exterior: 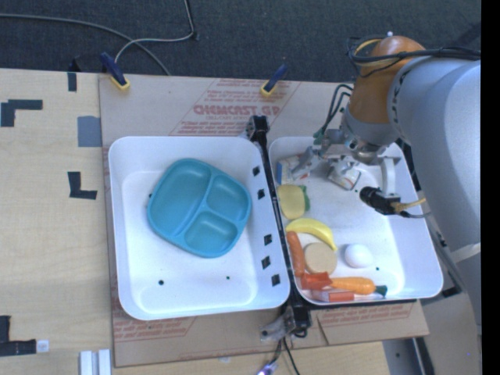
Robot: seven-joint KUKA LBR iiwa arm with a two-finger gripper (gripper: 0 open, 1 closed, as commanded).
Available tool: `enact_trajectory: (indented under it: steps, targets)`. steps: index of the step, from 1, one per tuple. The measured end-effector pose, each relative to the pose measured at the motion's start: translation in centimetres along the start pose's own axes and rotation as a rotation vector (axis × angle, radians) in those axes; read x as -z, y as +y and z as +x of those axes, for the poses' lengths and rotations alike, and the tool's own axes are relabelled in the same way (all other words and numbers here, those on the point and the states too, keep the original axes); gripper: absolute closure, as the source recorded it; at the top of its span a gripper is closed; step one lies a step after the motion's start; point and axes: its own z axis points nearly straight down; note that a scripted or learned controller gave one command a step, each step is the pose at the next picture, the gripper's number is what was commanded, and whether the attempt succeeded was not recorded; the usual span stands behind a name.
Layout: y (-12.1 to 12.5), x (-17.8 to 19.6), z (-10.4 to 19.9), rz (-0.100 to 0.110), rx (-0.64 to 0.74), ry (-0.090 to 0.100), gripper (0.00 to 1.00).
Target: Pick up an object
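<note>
Bench surface of pale wood and cardboard bearing two shallow white bins side by side. Left bin (125, 233): one blue divided plate (199, 206), three compartments, lying flat and turned at a slant to the bin walls. Right bin (414, 233): a group of toy food items gathered along its left wall and near corner. Items, from far to near: a yellow-green rounded piece (293, 201) against the left wall; a yellow banana (312, 230), long axis running left to right, curve arching toward the far side; a long orange sausage-like piece (295, 252), long axis running far to near along the left wall; a tan round disc (319, 258) just beside it and below the banana; a white egg (358, 254) set a little apart to the right; an orange carrot (353, 285), long axis left to right, green end pointing right, near the front wall; a flat red piece (328, 295) beneath it at the front edge. Arm: grey with orange band, entering from the right, wrist over the far part of the right bin. Gripper (344, 166) low over bare bin floor, apart from the food items; nothing visible between its fingers, and how far they are spread cannot be told.
</note>
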Motion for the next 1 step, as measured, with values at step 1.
enact_trajectory:
  steps: [1]
  targets:
    - [0.23, 6.43, -3.48, -0.009, 0.000, -0.003, 0.00]
